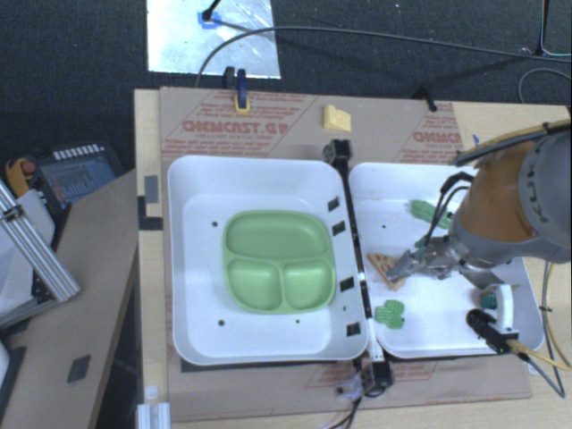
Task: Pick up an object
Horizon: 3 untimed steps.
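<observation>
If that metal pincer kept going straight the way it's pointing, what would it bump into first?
Probably the tan waffle-like wedge: the pincer points toward the view's left, with its tip right at that piece in the right bin. Height is hard to judge, so it may pass above.

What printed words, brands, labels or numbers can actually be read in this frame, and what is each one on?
"CHEMCAST GP": red print on the brown board under the bins, upper left, last letters uncertain.
Same red print on the board's upper right: partly cut off and too blurred to read.
Screen and buttons of the handheld pendant on the left bench: too small to read.
Green divided tray and white bins: no text visible.
</observation>
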Each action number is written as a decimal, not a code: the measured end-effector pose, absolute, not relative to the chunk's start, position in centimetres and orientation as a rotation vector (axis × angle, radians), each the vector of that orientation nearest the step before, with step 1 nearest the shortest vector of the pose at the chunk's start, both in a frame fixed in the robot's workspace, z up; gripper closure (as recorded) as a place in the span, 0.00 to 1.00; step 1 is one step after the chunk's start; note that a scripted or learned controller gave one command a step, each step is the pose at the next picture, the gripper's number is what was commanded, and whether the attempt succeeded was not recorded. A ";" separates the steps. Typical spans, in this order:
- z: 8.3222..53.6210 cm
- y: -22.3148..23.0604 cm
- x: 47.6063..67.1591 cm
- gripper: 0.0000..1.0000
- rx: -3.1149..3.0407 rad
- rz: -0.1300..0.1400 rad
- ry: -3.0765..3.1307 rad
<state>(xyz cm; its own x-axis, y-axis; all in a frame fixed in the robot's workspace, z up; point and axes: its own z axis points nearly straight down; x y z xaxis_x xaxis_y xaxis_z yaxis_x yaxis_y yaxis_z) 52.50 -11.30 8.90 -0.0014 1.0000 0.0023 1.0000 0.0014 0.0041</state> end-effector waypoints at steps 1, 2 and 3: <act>10.2 -11.1 52.8 1.00 2.215 0.020 2.220; 16.2 -10.4 52.6 1.00 2.213 0.006 2.223; 21.5 -10.4 52.8 1.00 2.212 0.006 2.222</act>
<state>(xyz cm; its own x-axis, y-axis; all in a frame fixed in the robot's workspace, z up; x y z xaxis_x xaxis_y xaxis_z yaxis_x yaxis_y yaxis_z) 52.76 -10.40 21.55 -0.0046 1.0000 -0.0013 1.0000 0.0046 0.0070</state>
